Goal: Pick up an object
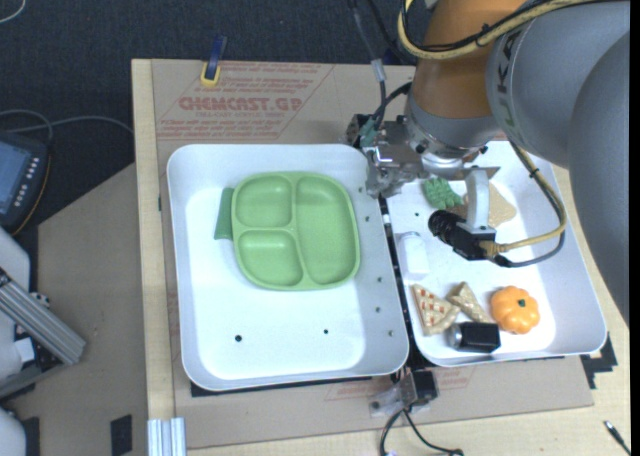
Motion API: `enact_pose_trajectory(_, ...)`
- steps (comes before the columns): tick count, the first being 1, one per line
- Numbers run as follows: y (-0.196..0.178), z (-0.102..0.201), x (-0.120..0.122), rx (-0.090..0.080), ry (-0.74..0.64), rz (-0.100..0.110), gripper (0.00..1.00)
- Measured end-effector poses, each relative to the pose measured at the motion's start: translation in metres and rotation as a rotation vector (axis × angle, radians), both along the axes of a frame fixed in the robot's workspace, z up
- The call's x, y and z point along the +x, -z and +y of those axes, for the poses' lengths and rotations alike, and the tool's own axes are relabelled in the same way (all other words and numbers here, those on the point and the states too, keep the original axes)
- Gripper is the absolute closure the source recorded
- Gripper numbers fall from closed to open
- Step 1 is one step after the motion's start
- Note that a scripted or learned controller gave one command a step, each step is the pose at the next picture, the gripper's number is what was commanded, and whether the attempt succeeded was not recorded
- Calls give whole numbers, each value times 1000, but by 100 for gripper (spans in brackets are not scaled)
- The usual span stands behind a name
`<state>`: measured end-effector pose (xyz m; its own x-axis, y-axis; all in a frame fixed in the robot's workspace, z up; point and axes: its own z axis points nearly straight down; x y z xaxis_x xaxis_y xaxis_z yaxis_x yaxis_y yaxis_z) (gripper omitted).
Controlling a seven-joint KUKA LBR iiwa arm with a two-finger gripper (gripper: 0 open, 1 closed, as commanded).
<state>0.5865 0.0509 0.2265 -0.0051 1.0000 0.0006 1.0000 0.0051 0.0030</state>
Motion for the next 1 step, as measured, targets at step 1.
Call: enact_pose_trajectory(1, 6, 27, 4, -1, 3, 1, 100)
